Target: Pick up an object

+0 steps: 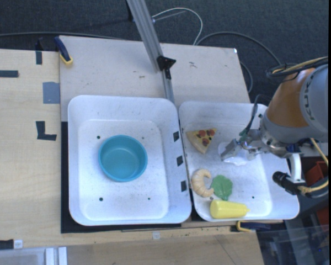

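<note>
Best to settle on one target first, likely the pizza slice (202, 139) nearest the pincer (231, 149), and descend squarely over it. Left bin (83, 203): a blue bowl (123, 158). Right bin (281, 208): pizza slice, croissant (201, 182), green leaf (222, 186), yellow piece (228, 208). Pincer low over the right bin, fingers' state impossible to tell.

The pale wooden surface (22, 164) carries two shallow white bins touching side by side. The left bin (80, 112) sits beside the right bin (276, 203), toward the taped planks.
</note>
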